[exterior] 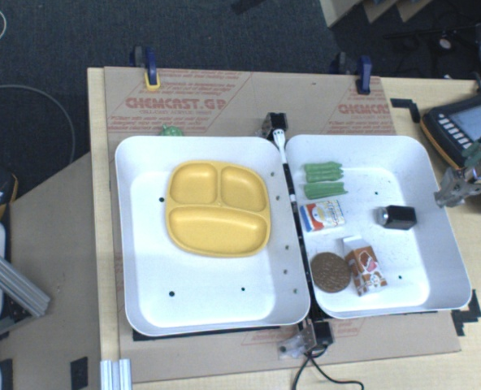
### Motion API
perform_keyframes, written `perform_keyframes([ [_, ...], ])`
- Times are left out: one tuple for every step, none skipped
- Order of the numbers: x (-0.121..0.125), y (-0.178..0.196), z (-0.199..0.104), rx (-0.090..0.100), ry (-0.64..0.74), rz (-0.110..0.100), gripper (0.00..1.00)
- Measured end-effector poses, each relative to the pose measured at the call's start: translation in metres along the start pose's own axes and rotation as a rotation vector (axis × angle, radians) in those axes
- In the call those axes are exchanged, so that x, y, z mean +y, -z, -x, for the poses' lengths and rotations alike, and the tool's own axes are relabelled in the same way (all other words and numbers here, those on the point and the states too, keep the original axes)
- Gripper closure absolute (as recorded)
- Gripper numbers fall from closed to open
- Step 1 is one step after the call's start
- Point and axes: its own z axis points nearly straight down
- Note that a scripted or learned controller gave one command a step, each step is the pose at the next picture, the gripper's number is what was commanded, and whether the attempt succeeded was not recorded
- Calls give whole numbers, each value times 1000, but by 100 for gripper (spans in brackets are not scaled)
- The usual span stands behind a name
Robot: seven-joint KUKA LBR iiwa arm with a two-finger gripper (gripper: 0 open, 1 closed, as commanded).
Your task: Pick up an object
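Note:
The right bin (435, 279) holds several small objects. Two green pea pods (322, 179) lie side by side at its back left. Below them is a small white packet (322, 215) with red and blue print. A black block (397, 216) lies toward the right of the bin. Near the front, a round brown cookie (331, 271) rests beside a brown snack packet (366, 269) with a white tab.
The left bin (143, 291) holds a yellow divided plate (218, 208). A yellow-edged pendant (461, 126) and a small grey metal piece (460, 187) sit by the right bin's outer rim. Clamps (150, 65) hold the cardboard base at the back.

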Motion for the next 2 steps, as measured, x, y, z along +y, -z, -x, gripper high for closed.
perform_keyframes([
  [19,-11,20,-5,-5,4,100],
  [-1,-47,-41,2,2,-5,100],
])
